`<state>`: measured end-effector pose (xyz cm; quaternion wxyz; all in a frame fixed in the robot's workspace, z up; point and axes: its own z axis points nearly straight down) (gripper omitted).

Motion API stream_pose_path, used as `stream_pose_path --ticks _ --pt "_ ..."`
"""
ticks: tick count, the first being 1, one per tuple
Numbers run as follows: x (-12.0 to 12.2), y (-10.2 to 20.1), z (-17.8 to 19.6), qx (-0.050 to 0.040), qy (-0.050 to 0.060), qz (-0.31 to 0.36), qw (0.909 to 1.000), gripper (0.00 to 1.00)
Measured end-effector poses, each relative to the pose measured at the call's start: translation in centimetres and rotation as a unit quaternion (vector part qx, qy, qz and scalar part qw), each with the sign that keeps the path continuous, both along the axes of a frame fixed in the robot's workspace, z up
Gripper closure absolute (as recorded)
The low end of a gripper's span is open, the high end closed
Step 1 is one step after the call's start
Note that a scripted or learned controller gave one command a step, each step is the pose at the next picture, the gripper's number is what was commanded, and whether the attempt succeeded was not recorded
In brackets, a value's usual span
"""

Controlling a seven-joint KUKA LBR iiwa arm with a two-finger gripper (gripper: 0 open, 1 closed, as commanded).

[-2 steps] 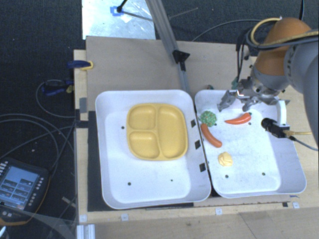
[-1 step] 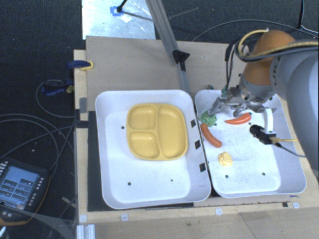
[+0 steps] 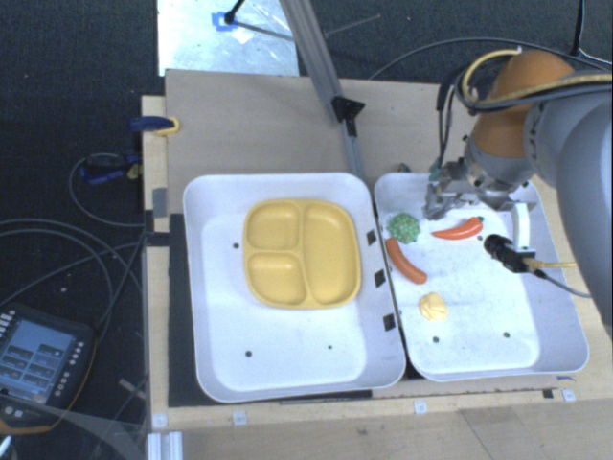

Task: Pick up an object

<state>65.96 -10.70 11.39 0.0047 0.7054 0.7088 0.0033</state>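
Beside a knobbly green broccoli [image 3: 403, 226], a glossy curved chili [image 3: 458, 228]

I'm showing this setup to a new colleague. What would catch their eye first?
Probably the yellow three-compartment plastic plate, lying alone in the left white bin. Next, the grey arm's hand reaching into the right white bin, above a green broccoli toy, a red chili pepper, an orange-red sausage and a pale yellow lump.

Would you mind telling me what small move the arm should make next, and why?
Probably a short descent toward the red chili pepper. The end effector hangs over the right bin just beside it, with the broccoli close on the other side, so it should drop carefully onto one object.
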Motion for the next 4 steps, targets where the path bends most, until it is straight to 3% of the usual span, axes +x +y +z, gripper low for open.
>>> stream_pose_path --ticks 3,4 --pt "1.5 0.1 14.6 0.0005 0.001 0.002 1.0000 1.00" --pt "-0.8 5.2 13.9 0.0017 0.006 0.003 1.0000 1.00"
